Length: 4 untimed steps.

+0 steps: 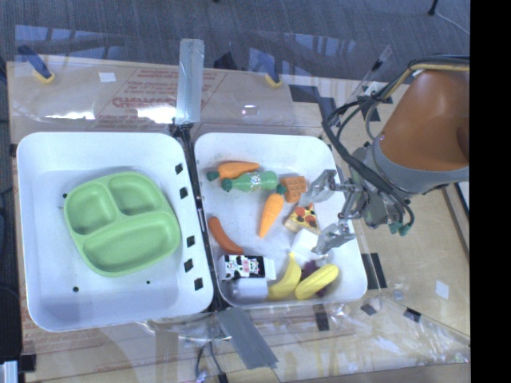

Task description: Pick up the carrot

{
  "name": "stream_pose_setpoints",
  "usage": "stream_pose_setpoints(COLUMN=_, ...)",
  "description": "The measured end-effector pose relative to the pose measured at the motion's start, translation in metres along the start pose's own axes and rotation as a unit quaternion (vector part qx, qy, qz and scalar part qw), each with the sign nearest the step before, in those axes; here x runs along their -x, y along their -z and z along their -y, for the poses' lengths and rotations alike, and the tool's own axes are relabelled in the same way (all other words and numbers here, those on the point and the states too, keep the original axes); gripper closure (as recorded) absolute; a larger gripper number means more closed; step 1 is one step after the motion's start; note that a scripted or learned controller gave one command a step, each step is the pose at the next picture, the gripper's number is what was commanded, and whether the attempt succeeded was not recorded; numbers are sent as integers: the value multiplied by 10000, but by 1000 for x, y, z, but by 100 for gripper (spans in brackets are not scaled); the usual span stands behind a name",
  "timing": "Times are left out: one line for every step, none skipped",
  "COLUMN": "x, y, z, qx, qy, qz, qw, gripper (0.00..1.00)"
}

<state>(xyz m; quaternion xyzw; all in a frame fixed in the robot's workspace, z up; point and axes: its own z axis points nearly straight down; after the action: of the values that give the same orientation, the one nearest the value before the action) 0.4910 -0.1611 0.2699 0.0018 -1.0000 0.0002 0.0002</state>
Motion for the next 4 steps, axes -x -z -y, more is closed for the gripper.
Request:
stream_pose_setpoints(x=52, y=-118, z=-13, qx=23, qy=130, qz=-56, qw=9999, gripper=0)
stream_pose_setpoints(x=72, y=-180, z=-18, qx=11, qy=-211, qz=-19, qw=9998, gripper=0)
stream_pose_setpoints(x=75, y=-168, z=-20, qx=5, qy=-163, qz=5, qw=9999, gripper=100)
stream_pose_setpoints(x=75, y=-168, z=-21, qx=5, qy=-158, qz=1, qw=9999, gripper=0)
